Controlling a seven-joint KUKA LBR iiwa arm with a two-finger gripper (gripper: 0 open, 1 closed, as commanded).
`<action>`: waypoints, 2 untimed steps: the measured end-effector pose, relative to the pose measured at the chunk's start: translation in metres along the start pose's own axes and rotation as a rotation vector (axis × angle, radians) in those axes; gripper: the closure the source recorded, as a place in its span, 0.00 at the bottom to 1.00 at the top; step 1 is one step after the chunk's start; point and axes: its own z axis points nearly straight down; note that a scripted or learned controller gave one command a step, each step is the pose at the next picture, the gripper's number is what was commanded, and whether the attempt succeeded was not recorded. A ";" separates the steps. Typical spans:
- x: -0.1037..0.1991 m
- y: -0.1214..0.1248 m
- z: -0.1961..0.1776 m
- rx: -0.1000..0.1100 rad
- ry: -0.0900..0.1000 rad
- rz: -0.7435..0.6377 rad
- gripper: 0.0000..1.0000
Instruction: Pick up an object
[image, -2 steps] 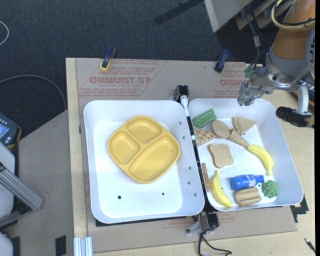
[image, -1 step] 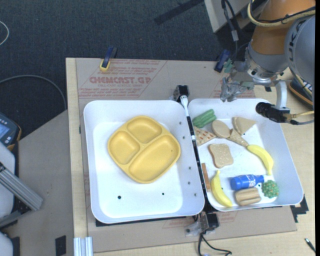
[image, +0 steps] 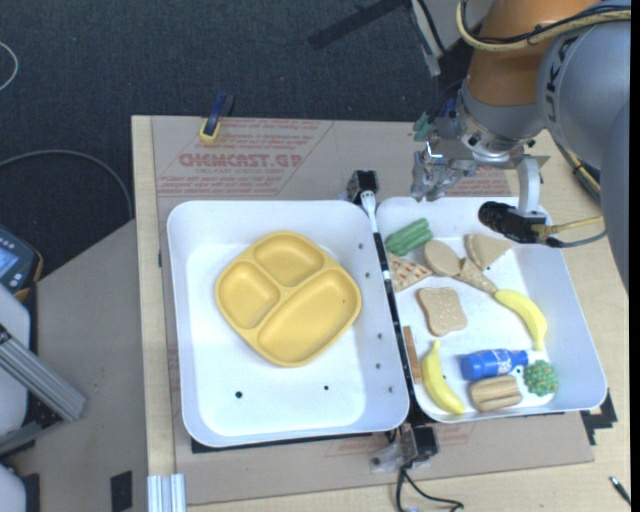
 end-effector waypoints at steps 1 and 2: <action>0.064 -0.005 0.012 0.005 0.003 -0.003 1.00; 0.054 -0.013 0.008 0.004 0.000 0.005 1.00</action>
